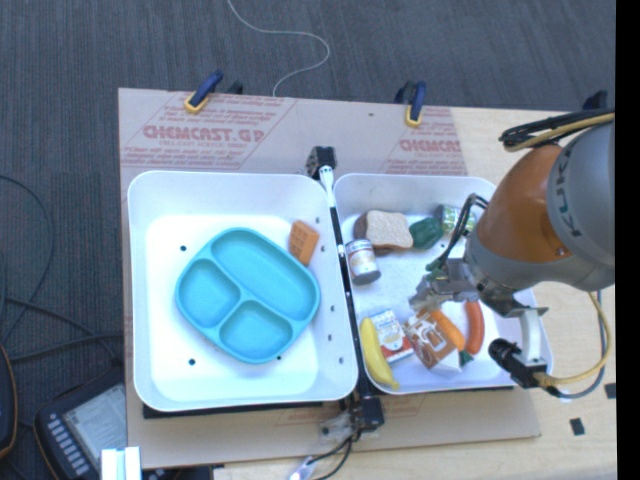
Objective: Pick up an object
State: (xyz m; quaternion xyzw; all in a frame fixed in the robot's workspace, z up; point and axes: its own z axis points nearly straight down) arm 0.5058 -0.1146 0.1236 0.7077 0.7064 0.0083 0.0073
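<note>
Two bins, gripper (432, 296) grip unreadable, crowded by hot dog (474, 326), banana (374, 353), can (361, 260).

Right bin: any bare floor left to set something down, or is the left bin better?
The right bin is crowded: bread slice, can, banana and packets, with the gripper over them. One bare patch lies between can, bread and gripper. The left bin has more: bare floor borders the blue divided plate, widest at its front-left corner.
</note>
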